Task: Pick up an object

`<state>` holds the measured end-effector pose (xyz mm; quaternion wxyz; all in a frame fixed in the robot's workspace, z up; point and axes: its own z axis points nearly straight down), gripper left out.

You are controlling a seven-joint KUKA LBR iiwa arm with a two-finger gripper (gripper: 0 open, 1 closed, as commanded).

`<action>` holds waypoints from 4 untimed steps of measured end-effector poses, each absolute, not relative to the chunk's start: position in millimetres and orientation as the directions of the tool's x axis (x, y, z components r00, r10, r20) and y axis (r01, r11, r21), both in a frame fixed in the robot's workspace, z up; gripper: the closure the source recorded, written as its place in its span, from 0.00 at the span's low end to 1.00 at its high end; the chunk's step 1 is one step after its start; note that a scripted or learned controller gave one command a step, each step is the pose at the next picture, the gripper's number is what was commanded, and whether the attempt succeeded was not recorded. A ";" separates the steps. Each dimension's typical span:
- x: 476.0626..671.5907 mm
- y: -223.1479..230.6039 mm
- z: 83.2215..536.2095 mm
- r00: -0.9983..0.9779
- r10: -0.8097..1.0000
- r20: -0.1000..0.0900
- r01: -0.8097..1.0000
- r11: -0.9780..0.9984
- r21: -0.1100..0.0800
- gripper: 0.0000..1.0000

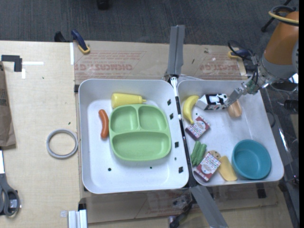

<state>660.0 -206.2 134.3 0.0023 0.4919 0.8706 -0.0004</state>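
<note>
Standing tallest toward the lens: arm (280,42), grey with orange band, reaching in from the right. Ends in gripper (236,97), low over the far part of the right bin (249,127), at the right end of the carton (213,101). Touching it or just beside it? Too small to tell. Grip width likewise: cannot tell. Nothing seen held.

Likely target, as a guess from that closeness: the carton, black and white, lying on its side. Probably a light toy box, stiff enough to take a squeeze, though smooth faces may slip and a thin shell could dent. Best taken across the short width near the middle, flat faces against the pads, not by a corner.

Just right of the carton and a little nearer: tan bun (234,110), close enough to get nudged or caught instead. Left of the carton: banana (190,107). Nearer and left of the carton: packet (198,128). Well nearer than the carton: blue bowl (251,159).
</note>
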 end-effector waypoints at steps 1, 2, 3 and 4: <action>634.0 -175.5 92.5 -0.435 0.900 -0.002 0.900 0.435 0.001 0.00; 620.1 -207.3 92.3 -0.459 0.888 -0.002 0.888 0.459 0.000 0.00; 620.7 -207.8 101.9 -0.458 0.889 -0.004 0.889 0.458 0.002 1.00; 622.9 -116.0 219.2 -0.423 0.906 -0.001 0.906 0.423 0.001 1.00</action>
